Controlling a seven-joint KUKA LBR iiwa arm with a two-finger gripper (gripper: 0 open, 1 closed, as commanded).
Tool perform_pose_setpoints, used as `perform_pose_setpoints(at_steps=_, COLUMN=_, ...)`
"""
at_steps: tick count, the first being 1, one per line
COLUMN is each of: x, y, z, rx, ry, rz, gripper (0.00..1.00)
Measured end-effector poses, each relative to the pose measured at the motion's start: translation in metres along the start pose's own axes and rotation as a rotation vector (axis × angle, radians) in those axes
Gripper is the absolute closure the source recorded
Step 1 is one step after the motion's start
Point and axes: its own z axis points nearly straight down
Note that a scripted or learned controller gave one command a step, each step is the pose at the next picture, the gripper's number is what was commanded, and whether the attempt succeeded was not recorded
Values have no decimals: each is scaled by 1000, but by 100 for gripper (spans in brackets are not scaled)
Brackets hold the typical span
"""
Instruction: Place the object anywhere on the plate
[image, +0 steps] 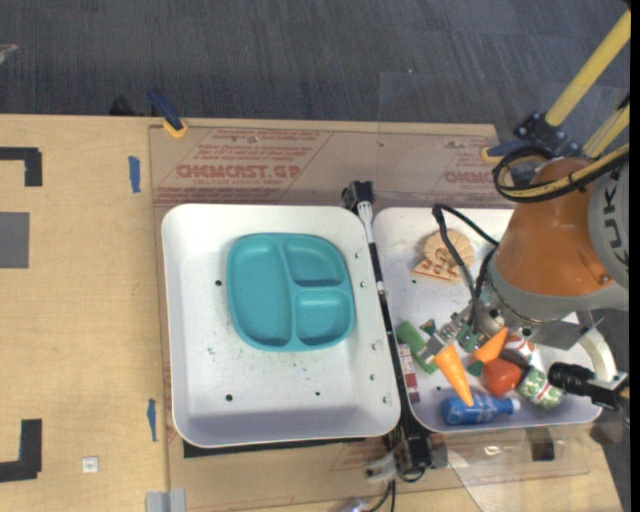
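A teal divided plate (290, 290) lies in the left white bin (200, 400). The right bin (400, 235) holds a heap of toy food: an orange carrot (452, 368), a second orange piece (490, 345), a red round piece (502, 377), a blue piece (478, 408), a green piece (415, 335) and a green-and-white can (540, 390). My gripper (472, 325) hangs low over this heap, just above the carrot and the orange piece. The arm's orange band hides the bin behind it.
A tan waffle-like piece (440, 255) lies at the back of the right bin. A black bar (375, 280) runs between the two bins. A black cable (465, 225) loops off the wrist. Brown cardboard lies under both bins.
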Motion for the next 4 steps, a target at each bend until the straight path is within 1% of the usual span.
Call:
perform_pose_setpoints(at_steps=1, x=103, y=64, z=-29, rx=-4, ry=3, rz=36, gripper=100)
perform_pose_setpoints(at_steps=2, x=157, y=127, z=-92, rx=-5, ry=1, rz=85, gripper=100)
perform_pose_setpoints(at_steps=3, x=194, y=167, z=6, rx=9, ry=1, rz=622, gripper=100)
perform_pose_setpoints(at_steps=4, x=163, y=162, z=76, rx=-29, ry=4, rz=636, gripper=100)
